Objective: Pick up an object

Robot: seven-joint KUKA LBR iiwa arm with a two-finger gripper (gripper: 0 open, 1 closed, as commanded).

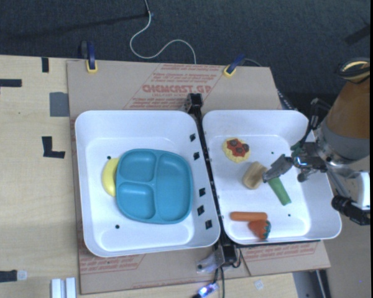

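Note:
In the right bin point(298, 124), my gripper point(290, 170) hangs over the right half, with the arm coming in from the right. It is open, and one grey finger point(276, 167) reaches left toward a tan block point(253, 175). Nothing sits between the fingers. A green stick point(280, 191) lies just below the gripper, slanting down to the right. A yellow toy with a red top point(236, 149) rests further back. Near the bin's front lie an orange carrot point(248, 216) and a small red and teal piece point(261, 229).
The left bin point(87, 135) holds a blue divided plate point(154, 185) with a yellow object point(109, 176) tucked under its left edge. A black divider point(202, 166) runs between the bins. Both bins sit on a cardboard sheet point(168, 82).

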